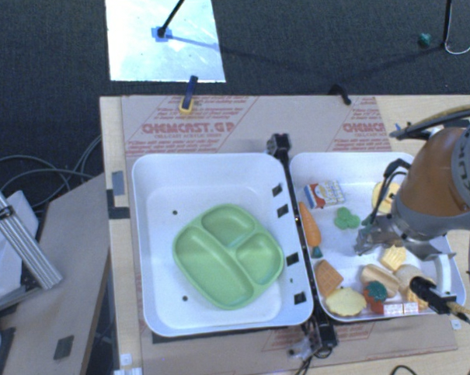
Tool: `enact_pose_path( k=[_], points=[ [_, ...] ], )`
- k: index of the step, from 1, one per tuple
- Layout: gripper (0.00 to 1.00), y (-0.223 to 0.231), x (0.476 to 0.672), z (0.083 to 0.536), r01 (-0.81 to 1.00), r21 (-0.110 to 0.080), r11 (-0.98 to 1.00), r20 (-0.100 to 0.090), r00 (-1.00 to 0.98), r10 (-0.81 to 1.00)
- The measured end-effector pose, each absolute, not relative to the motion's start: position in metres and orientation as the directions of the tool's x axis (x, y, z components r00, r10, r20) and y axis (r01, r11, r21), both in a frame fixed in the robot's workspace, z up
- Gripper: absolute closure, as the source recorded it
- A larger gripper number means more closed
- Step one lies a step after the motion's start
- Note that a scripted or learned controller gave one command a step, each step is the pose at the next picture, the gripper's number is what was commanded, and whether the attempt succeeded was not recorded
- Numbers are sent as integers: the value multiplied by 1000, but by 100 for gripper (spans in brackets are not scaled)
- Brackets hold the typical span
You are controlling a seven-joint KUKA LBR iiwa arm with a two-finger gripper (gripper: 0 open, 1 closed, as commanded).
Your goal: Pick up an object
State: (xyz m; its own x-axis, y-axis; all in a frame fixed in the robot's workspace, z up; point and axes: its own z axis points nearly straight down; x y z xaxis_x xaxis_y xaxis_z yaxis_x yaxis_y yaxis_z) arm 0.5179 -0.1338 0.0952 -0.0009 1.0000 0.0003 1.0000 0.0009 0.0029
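Camera view, looking down at a slant on two white bins side by side. The left bin holds a green tray with three compartments, lying near its middle. The right bin holds the pickable clutter: a red-and-white carton at upper left, a green piece just below and right of it, a carrot along the left wall, an orange wedge and a yellow round at lower left, a bread roll and a red piece close together at lower centre, and a yellow block beside the arm. The arm enters from the right of the frame, and its gripper hangs low over the middle of the right bin, between the green piece and the bread roll. Whether the gripper is spread or closed cannot be told from this angle, and nothing is seen held in it.

The step in hand appears to be the descent onto a target. To do it well, one isolated item should probably be chosen; the green piece stands apart from its neighbours, whereas the roll and red piece touch and risk a pinch on two things. The descent should centre squarely over that item and keep off the bin wall.
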Motion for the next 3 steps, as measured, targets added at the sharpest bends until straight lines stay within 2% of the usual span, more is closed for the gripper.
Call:
enact_pose_path(
  k=[2,3],
  points=[
    [100,-146,534,206,1000,7,4,-2,-4,1000],
    [100,-146,535,226,1000,4,4,-1,-4,1000]
  ],
)
